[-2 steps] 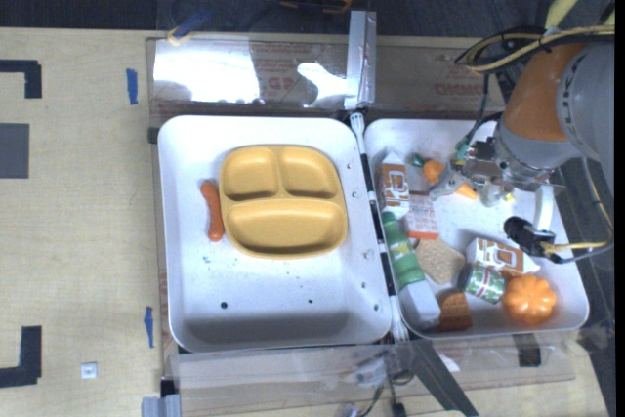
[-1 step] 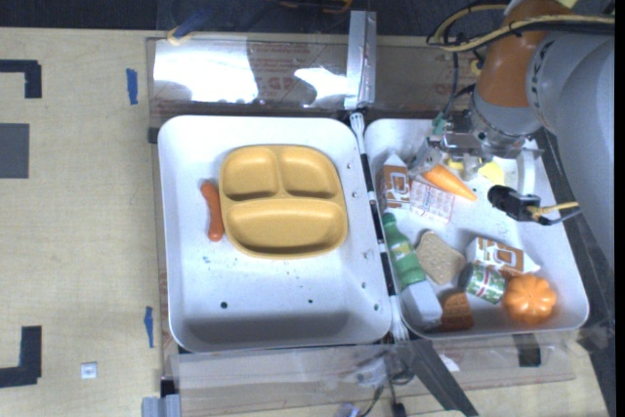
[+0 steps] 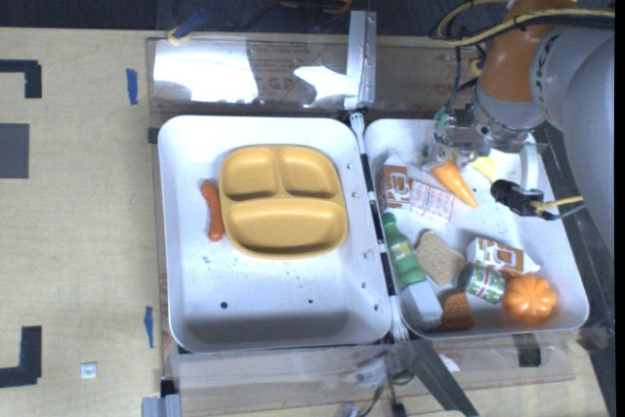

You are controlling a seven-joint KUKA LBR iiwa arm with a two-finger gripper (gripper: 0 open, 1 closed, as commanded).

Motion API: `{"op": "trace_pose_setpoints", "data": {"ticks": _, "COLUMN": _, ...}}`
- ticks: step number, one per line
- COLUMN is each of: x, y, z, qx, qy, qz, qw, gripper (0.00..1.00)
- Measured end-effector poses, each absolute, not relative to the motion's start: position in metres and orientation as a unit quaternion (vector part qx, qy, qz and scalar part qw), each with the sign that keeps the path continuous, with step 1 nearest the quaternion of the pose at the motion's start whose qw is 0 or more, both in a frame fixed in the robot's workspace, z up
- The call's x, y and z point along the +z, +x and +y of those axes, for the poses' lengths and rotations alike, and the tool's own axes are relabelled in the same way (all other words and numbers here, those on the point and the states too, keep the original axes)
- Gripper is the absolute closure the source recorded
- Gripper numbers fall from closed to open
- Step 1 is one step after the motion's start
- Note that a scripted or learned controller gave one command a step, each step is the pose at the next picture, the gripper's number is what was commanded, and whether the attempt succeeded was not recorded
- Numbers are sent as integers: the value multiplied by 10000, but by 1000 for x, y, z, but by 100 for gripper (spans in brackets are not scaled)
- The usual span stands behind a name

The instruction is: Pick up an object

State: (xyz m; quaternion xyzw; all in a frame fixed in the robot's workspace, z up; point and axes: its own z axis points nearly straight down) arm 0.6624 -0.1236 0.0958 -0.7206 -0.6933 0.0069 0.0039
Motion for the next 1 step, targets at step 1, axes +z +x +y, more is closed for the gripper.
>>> {"op": "trace_pose_setpoints", "data": {"ticks": 1, "x": 163, "y": 658, "z": -120, "qx": -3, "qy": -8641, "qz": -5033, "qw": -15, "gripper": 100}}
